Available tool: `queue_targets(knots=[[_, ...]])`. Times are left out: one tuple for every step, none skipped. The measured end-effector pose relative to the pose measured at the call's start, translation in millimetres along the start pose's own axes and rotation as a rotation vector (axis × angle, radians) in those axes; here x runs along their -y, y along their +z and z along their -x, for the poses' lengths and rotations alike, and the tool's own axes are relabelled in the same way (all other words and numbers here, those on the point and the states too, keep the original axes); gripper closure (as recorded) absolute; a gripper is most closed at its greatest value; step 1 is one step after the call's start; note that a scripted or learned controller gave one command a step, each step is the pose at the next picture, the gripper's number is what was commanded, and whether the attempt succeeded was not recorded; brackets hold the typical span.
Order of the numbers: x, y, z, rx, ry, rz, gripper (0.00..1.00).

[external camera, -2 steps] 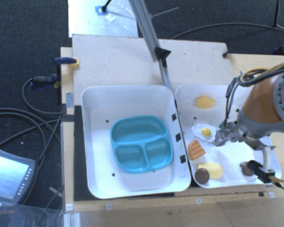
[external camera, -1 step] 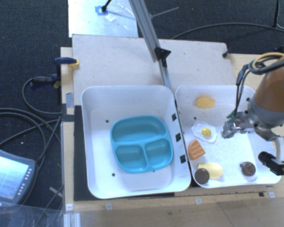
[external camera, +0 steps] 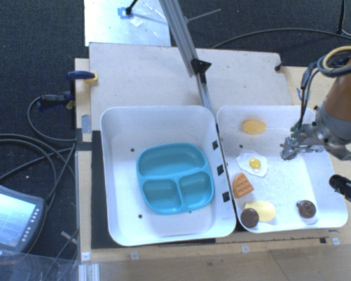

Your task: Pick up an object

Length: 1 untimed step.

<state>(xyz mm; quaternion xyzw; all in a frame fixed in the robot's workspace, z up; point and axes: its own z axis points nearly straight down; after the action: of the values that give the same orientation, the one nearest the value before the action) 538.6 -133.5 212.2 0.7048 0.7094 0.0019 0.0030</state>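
Observation:
The right bin (external camera: pixel 327 177) holds several toy foods. A round orange-yellow biscuit (external camera: pixel 254 126) lies near its far edge. A fried egg (external camera: pixel 254 165) sits left of centre, with an orange waffle piece (external camera: pixel 242 185) just in front of it. At the near edge are a pale yellow piece (external camera: pixel 264 211), a dark brown ball (external camera: pixel 249 217) touching it, and a brown chocolate piece (external camera: pixel 306 209) further right. My gripper (external camera: pixel 289 149) hangs over the middle of the right bin, to the right of the egg and apart from it. Nothing shows in its grasp.
A blue three-compartment plate (external camera: pixel 175 177) lies in the left bin (external camera: pixel 120 133). A slanted metal pole (external camera: pixel 181 31) crosses the board behind the bins, reaching down to the divider between them. Cables and a pendant lie on the floor at left.

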Motion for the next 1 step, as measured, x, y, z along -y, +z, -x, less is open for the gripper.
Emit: queue_targets(knots=[[-4.6,-64.5,2.0,0.001,0.000,0.003,1.00]])
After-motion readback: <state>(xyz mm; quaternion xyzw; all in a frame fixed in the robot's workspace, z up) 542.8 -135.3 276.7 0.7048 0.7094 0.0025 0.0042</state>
